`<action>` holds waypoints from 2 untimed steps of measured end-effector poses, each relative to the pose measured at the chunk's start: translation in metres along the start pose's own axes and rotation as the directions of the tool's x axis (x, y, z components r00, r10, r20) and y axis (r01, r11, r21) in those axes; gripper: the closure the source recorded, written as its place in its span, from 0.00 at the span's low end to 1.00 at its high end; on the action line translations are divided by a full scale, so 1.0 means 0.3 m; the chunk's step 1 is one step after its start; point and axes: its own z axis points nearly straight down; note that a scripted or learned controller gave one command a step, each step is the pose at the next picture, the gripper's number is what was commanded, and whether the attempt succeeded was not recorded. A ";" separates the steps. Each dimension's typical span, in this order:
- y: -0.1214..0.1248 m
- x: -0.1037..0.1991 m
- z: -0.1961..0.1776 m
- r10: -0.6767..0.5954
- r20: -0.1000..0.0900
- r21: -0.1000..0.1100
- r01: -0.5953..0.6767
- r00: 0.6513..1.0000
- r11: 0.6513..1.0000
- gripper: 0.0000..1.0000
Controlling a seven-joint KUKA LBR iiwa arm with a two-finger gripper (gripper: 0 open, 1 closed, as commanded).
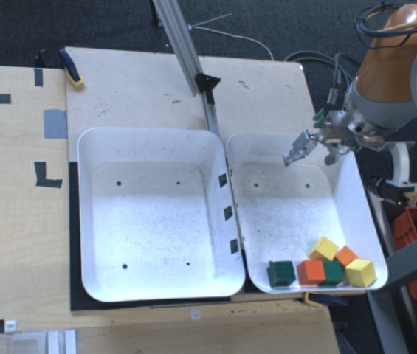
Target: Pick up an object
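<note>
While the gripper [305,147] hangs over the far edge of the right bin [267,212], whether it is wide or narrow I cannot tell, and nothing shows in its grasp. Every block sits crowded in that bin's near right corner. Best target, I judge, is the green cube [281,273], slightly apart at the left of the cluster; the yellow cubes [360,272] and orange cubes [312,271] touch their neighbours.

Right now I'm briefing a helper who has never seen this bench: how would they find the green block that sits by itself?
Start at the right bin, the one nearer the arm, and look along its near edge. A cluster of yellow, orange and green blocks sits in the near right corner. The lone green block lies just left of it, apart from the others.
</note>
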 end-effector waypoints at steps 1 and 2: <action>-0.106 -0.095 -0.008 0.004 0.001 0.002 -0.004 1.000 1.000 0.00; -0.289 -0.169 -0.009 0.005 0.001 0.002 -0.005 1.000 1.000 0.00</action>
